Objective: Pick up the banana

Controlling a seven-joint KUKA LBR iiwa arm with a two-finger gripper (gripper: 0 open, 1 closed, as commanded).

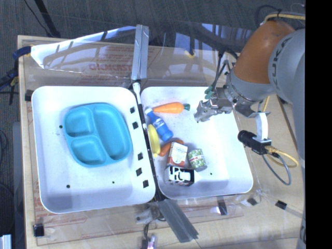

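Your gripper [203, 113] hangs over the upper part of the right bin [228, 165], reaching in from three o'clock on the grey arm [282, 66] with its orange band. Whether it is released or clenched you cannot tell from this slanted view; nothing shows in its grasp, and it touches none of the objects.

Just beside it, toward nine o'clock, lies the carrot [169, 108], orange with a green tip pointing at the gripper. Toward seven o'clock from the gripper, well apart from it, you see the banana [153, 139] lying lengthwise against the bin's left wall, next to the divider between the bins. A blue bottle [158, 125] rests against the banana's upper end, its cap toward eleven o'clock. At the banana's four o'clock an orange object [165, 149] peeks from under a small white and red carton [178, 152]. A green can [196, 158] sits touching the carton at its three o'clock side, and a black and white box [179, 175] lies at six o'clock from the carton, near the bin's lower rim.

Across the divider, the left bin [52, 180] holds a blue divided tray [96, 134] with three compartments, set near the bin's middle.
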